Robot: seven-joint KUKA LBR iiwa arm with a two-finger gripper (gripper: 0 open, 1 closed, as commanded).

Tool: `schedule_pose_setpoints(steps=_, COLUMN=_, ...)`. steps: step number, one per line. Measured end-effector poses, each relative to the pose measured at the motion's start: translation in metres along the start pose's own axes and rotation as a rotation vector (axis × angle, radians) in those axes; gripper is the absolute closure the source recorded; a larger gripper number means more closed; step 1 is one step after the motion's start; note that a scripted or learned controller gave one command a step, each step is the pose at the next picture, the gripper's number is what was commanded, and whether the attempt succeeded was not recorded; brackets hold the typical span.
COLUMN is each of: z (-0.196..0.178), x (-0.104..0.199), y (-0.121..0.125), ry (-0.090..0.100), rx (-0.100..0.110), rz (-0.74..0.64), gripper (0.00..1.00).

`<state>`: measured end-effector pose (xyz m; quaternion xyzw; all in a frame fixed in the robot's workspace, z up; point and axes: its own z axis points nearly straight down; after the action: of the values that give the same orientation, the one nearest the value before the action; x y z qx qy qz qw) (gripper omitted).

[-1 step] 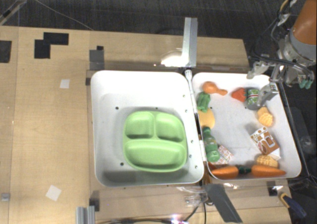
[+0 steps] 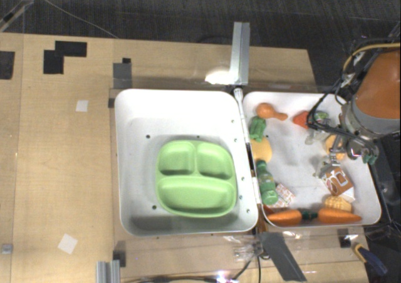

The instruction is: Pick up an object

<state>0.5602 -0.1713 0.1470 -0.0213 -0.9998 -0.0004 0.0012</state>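
Grey arm with orange band hangs over the right white plastic bin (image 2: 285,150), gripper (image 2: 335,159) low near its 3 o'clock edge. Can't tell the claw's state; cables and wrist hide it. Likely target: brown-and-white patterned toy block (image 2: 339,181) just beside the gripper at 5 o'clock. Two orange plastic carrots (image 2: 313,216) line the 6 o'clock wall, awkward to reach. Green three-compartment plastic plate (image 2: 196,178) sits centred in the left white bin (image 2: 135,125).

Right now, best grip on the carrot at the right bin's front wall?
Take the carrot across its thick middle, coming straight down. It lies flat, lengthwise along the right bin's front wall, so close across its width; the wall side looks tight. A second carrot lies to its left.
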Motion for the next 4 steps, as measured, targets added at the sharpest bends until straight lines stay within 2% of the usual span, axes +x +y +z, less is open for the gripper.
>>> schedule_pose_setpoints(steps=1, z=0.057, x=0.037, y=0.003, ry=-0.021, rx=0.005, rz=-0.051, gripper=0.00)
schedule_pose_setpoints(steps=2, z=0.055, x=0.063, y=-0.020, ry=-0.030, rx=0.010, rz=-0.296, gripper=0.00)
schedule_pose_setpoints(steps=3, z=0.056, x=0.051, y=0.034, ry=-0.024, rx=0.008, rz=-0.341, gripper=0.00)
schedule_pose_setpoints(steps=4, z=0.042, x=0.045, y=0.036, ry=-0.041, rx=0.011, rz=-0.347, gripper=1.00)
